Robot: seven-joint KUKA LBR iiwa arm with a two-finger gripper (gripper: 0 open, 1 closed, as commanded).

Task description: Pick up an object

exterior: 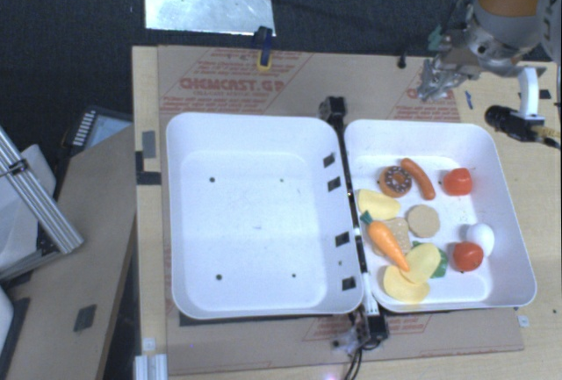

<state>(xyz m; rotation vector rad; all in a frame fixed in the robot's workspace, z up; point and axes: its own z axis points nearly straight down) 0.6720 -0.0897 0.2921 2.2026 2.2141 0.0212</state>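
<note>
Claw (432, 90) hangs beyond the seemingly diagonal carrot (387, 246).

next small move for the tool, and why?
Probably bring the tool toward the camera over the right bin, then lower onto an item. It hangs above the cardboard past the bin's far rim, with nothing under it. The red tomato near the far right stands apart from the pile, so it looks easiest.
</note>
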